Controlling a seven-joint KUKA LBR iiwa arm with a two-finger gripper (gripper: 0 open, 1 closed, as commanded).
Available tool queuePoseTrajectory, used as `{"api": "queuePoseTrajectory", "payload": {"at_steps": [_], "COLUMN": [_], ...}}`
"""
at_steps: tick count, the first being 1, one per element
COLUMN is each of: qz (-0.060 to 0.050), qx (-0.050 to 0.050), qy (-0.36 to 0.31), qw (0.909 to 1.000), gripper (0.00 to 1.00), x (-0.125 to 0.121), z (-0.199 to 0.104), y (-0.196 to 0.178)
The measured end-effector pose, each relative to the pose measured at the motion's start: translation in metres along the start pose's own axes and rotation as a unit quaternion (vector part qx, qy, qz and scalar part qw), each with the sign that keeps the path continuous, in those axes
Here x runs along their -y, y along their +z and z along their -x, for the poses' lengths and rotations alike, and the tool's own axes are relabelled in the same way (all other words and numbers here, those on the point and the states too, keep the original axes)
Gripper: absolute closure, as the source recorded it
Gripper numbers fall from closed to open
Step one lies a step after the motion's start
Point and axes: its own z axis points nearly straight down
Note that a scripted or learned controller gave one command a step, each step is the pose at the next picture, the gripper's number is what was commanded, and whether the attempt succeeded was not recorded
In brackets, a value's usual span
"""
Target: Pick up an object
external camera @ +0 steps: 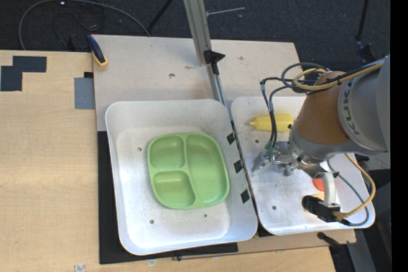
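Observation:
A green divided plate (189, 170) lies in the left bin (127, 213). In the right bin (280, 216), a yellow object (270, 122) rests near the far wall, partly behind the arm's cables. A small orange object (317, 183) peeks out beside the wrist on the right. My gripper (275, 160) is low over the middle of the right bin, just in front of the yellow object and left of the orange one. The wrist hides most of the gripper, and I see nothing held in it.
An aluminium post (199, 22) rises behind the bins near their shared wall. A blue-and-yellow tool (97, 51) lies on the bench at the far left. Black clips (237, 165) sit along the divider between the bins.

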Motion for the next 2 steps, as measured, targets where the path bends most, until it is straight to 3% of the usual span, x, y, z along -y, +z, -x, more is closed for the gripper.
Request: {"api": "queuePoseTrajectory", "payload": {"at_steps": [1, 2], "qz": [-0.001, 0.002], "qx": [-0.001, 0.0], "qy": [0.002, -0.001], "qw": [1.0, 1.0], "gripper": [1.0, 1.0], "x": [0.0, 0.004], "z": [0.001, -0.001], "y": [-0.012, -0.074]}}
